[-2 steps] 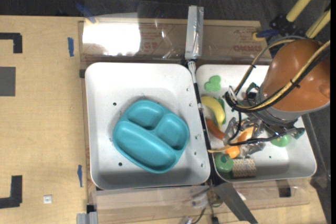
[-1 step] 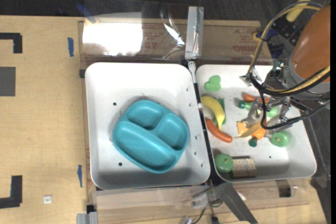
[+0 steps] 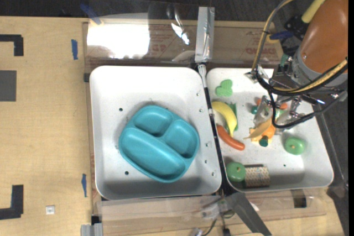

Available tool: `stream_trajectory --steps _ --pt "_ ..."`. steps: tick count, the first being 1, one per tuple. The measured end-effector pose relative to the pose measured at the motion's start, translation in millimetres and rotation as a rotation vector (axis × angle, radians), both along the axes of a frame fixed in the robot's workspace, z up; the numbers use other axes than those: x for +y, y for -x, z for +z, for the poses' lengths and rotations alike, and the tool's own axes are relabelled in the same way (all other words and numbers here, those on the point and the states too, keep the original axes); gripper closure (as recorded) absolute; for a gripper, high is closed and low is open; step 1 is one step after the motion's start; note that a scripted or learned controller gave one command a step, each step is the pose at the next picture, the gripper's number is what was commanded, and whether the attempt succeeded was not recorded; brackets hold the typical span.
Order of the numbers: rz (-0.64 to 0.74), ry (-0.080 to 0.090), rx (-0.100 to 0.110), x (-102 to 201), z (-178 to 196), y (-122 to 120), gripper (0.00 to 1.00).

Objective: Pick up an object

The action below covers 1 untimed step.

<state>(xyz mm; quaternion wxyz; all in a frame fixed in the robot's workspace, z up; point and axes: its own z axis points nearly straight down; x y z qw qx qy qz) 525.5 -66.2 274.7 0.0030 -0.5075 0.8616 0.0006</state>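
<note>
My gripper [image 3: 276, 110] hangs low over the middle of the right bin [image 3: 323, 166], under the grey wrist with its orange band and looping cables. Just below and left of it lies an orange toy [image 3: 261, 131] with a small dark green piece at its lower end. A yellow banana [image 3: 225, 114] and a red-orange chili [image 3: 230, 140] lie to the left of the gripper. A green round toy [image 3: 293, 145] rests to its lower right. I see nothing held clear of the bin floor.
A green leafy toy [image 3: 224, 87] lies at the right bin's back left. A green cylinder [image 3: 236, 171] and a brown speckled block [image 3: 256, 175] sit at its front. The left bin [image 3: 105, 91] holds a teal divided plate [image 3: 159, 142].
</note>
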Motion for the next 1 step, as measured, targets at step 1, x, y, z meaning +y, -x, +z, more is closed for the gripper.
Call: stream_trajectory --steps 1 --pt "-0.058 0.000 -0.001 3.0 12.7 -24.3 1.00"
